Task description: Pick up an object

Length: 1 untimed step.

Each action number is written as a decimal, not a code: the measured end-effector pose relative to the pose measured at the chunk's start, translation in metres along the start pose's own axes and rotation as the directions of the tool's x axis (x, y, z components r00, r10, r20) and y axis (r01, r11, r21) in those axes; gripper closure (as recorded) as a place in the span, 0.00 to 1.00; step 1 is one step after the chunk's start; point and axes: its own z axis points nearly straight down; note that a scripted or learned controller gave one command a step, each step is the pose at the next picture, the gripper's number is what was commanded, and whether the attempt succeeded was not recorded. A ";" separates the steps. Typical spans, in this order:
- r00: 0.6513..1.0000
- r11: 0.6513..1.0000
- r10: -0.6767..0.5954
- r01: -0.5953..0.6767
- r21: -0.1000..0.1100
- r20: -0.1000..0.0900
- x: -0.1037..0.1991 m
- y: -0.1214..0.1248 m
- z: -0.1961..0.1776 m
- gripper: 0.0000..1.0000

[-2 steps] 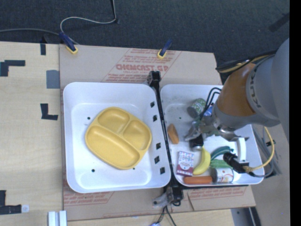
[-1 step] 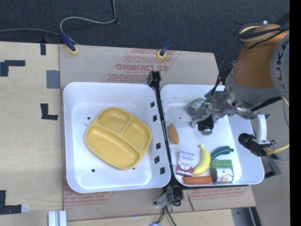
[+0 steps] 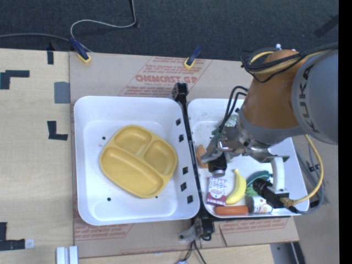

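My gripper (image 3: 215,159) hangs low in the right bin (image 3: 204,112), near its left wall, under the orange wrist band. Right below it lie a small pink-and-white packet (image 3: 216,190), a yellow banana (image 3: 238,186) and a red-orange sausage-shaped piece (image 3: 231,209). A small orange item (image 3: 201,150) lies just left of the gripper. I see nothing clearly held between the fingers. The arm hides much of the bin's middle and right.
The left bin (image 3: 88,147) holds a yellow divided plate (image 3: 138,160). A black divider strip (image 3: 186,147) runs between the bins. A green item (image 3: 258,178) and a white object (image 3: 279,174) lie at the right bin's lower right. Cables lie behind the bench.
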 end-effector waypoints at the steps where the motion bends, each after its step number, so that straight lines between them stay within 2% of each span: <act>1: 1.000 1.000 0.002 -0.002 -0.002 0.001 -0.028 0.000 -0.022 1.00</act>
